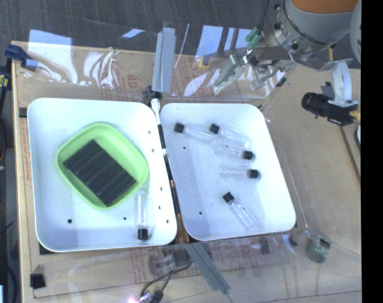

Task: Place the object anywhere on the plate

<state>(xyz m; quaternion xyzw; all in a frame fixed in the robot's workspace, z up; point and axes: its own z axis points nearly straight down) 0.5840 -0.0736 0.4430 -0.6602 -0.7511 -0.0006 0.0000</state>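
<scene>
The surface (84, 74) bears two bins. The left bin (46, 219) holds a green plate (125, 145) carrying a dark ridged slab (100, 171); a vial (141, 216) lies beside the plate. Four vials (236, 208) lie in the right bin (273, 207). The pincer (232, 74) hovers beyond it, fingers seemingly apart, gripping nothing.

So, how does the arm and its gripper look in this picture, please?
The arm is grey and rounded, with a broad orange band across its top. Below it sits a darker grey metal wrist with small fittings. A thin dark cable runs up beside it, and a small green part shows at the wrist's left. The gripper is pale, silvery and slender, with thin fingers.
</scene>
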